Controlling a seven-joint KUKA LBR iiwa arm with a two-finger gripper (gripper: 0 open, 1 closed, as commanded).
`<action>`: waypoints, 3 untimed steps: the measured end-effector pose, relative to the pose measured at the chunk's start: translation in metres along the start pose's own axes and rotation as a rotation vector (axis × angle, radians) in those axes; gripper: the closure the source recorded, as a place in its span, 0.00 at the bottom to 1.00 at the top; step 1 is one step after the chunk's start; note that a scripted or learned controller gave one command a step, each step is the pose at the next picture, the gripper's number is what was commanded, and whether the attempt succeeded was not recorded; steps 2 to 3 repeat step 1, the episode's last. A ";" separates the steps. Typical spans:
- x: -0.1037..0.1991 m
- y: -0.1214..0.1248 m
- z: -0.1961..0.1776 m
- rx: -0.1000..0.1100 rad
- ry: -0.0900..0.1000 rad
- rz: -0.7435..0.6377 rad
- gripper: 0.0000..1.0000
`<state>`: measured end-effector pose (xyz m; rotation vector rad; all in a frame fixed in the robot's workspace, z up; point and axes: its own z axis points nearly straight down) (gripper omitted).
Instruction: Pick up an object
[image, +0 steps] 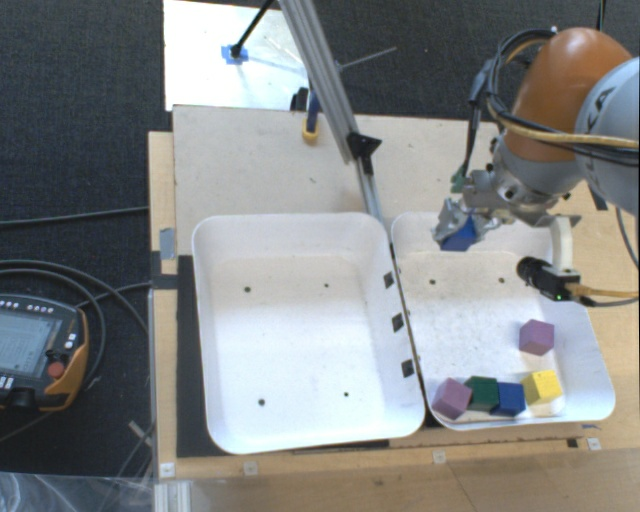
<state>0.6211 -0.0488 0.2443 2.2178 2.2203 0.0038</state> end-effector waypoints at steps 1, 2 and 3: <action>0.072 0.006 0.054 0.008 0.004 -0.010 1.00; 0.072 0.006 0.054 0.008 0.004 -0.010 1.00; 0.072 0.006 0.054 0.008 0.004 -0.010 1.00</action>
